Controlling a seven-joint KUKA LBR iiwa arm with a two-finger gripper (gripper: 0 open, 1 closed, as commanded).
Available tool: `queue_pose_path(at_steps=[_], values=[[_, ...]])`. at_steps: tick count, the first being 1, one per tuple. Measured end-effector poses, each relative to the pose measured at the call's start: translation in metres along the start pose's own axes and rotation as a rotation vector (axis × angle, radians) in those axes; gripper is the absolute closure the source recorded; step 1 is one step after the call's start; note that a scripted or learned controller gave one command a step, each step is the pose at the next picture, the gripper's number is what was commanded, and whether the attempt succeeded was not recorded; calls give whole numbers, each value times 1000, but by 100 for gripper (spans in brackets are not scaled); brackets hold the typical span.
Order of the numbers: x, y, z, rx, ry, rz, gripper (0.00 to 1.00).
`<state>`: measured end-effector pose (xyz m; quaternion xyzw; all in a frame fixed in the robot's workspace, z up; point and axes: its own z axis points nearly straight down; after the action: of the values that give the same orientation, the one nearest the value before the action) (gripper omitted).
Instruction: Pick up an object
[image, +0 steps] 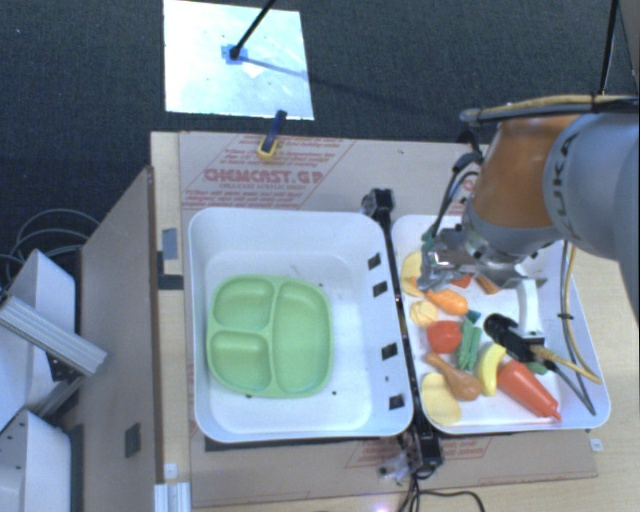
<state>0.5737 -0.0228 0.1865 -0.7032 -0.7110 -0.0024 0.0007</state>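
Observation:
My gripper (438, 268) hangs low over the far left part of the right bin (575, 415), with the grey arm and its orange band above it. Several toy foods lie in that bin. A yellow piece (411, 267) is right beside the gripper and a small orange carrot (448, 299) lies just below it. Nearer the front are a red piece (445, 336), a green piece (470, 346), a yellow banana (490, 368), a brown drumstick (452, 374) and a large orange carrot (528, 390). Nothing is visibly held.
The left bin (300, 228) holds a green divided plate (270, 335). A black clip-lined wall (392, 300) separates the two bins. More yellow pieces (444, 408) lie at the right bin's front left corner. Cardboard (265, 175) lies under the bins.

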Motion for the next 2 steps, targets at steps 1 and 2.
queue_pose_path(at_steps=[1,2], values=[[58,-14,3,3,-1,1,100],[54,-14,2,2,-3,9,0]])
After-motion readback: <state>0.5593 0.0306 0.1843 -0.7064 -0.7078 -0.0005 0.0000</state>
